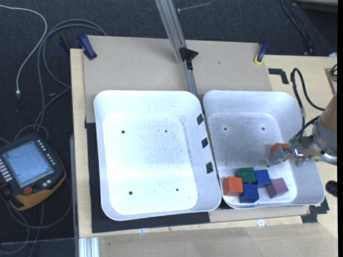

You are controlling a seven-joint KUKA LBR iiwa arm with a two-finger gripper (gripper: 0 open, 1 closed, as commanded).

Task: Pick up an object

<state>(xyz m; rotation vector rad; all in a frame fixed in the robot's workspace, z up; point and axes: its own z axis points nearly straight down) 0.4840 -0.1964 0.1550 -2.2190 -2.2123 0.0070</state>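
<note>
Arm: I see the grey arm (pixel 328 127) entering from the right edge, its wrist over the right side of the right bin.
Gripper: my two-finger gripper (pixel 277 155) points left, low over the right bin's floor, above the cluster of blocks.
Claw state: there is a small orange-red piece at its tip, but I cannot tell from here whether the claw is clenched, released or grasping anything.
Right bin: the shallow white plastic bin on the right (pixel 241 103) holds all the blocks, gathered near its front edge.
Orange block: a small orange cube (pixel 232 186) sits leftmost in the cluster.
Green block: a dark green block (pixel 246 174) lies just behind and right of the orange one.
Blue blocks: one blue cube (pixel 262 177) touches the green block's right side; a second blue cube (pixel 249 193) sits in front, beside the orange one.
Purple block: a purple cube (pixel 277 187) is rightmost, just below the gripper.
Left bin: the shallow white plastic bin on the left (pixel 144 154) lies side by side with the right one.
Pendant: a handheld controller with a screen (pixel 29 167) rests on the dark floor at far left.
</note>
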